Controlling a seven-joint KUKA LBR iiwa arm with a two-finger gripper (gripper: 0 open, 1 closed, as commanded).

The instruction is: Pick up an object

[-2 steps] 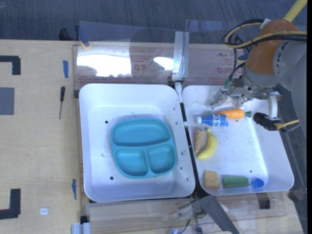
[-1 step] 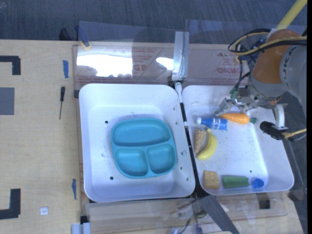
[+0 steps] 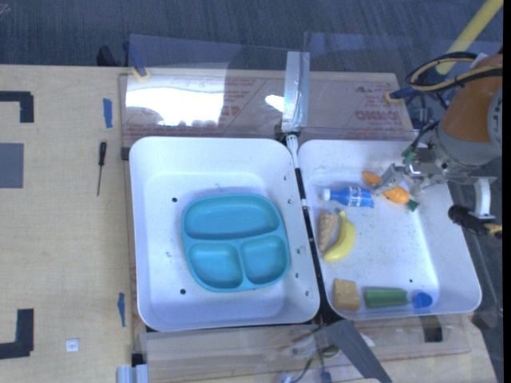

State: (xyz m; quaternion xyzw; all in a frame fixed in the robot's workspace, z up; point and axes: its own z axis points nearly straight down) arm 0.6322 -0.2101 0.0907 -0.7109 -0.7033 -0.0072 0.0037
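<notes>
Nothing is lifted yet, we judge: our gripper (image 3: pixel 397 180) hovers over the small orange carrot-shaped toy (image 3: pixel 393 193) beside the blue-white tube (image 3: pixel 349 197); its grasp state we cannot tell.

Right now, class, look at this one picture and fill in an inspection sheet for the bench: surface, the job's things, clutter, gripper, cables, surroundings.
Surface: wooden bench bearing two white bins, left bin and right bin, side by side.
Job's things: in the right bin, a banana, a blue and white bottle, an orange piece, a tan block, a green cylinder and a small blue cap.
Clutter: blue divided tray in the left bin; screwdriver on the bench.
Gripper: gripper low over the right bin's far corner, near the orange piece; grasp cannot be judged.
Cables: yellow cable near the arm.
Surroundings: dark carpet; clear panel behind the bins.
</notes>
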